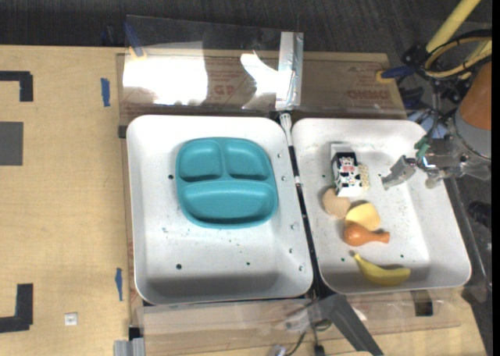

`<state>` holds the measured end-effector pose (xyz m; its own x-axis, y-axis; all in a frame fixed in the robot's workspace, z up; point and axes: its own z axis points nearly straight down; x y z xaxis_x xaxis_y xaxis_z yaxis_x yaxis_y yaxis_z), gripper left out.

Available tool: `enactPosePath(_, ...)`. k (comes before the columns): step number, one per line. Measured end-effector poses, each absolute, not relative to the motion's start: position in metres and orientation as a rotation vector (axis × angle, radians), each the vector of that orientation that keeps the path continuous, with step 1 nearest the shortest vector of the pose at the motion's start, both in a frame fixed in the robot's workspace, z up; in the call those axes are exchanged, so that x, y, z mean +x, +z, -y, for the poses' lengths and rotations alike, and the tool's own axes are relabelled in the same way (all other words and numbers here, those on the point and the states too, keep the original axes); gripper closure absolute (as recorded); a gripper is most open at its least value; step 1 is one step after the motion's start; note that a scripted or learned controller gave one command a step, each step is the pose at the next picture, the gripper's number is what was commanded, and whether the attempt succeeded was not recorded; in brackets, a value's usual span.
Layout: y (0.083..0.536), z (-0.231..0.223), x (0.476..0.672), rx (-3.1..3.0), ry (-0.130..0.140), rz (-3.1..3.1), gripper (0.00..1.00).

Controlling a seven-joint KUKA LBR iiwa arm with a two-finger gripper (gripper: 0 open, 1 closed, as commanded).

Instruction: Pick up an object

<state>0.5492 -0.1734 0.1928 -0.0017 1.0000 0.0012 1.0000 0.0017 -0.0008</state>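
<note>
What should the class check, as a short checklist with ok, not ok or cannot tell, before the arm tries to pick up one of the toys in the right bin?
1. Gripper over the right bin: ok, near its right side.
2. Gripper clear of toys: ok, apart from all.
3. Toys reachable: ok; cow-patterned box, egg, yellow lemon, orange pear, banana.
4. Toys separated: not ok; egg, lemon and pear crowd together.
5. Finger opening: cannot tell.
6. Teal divided plate out of the way: ok, in the left bin.
</note>
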Motion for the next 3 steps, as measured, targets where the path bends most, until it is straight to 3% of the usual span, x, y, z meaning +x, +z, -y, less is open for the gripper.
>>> enactPosePath(1, 0.088, 0.101, 0.519, -2.096, -0.008, 2.353, 0.00)
enactPosePath(2, 0.098, 0.100, 0.519, -2.098, -0.012, 2.353, 1.00)
enactPosePath(3, 0.251, 0.036, 0.498, -2.309, -0.007, 2.133, 1.00)
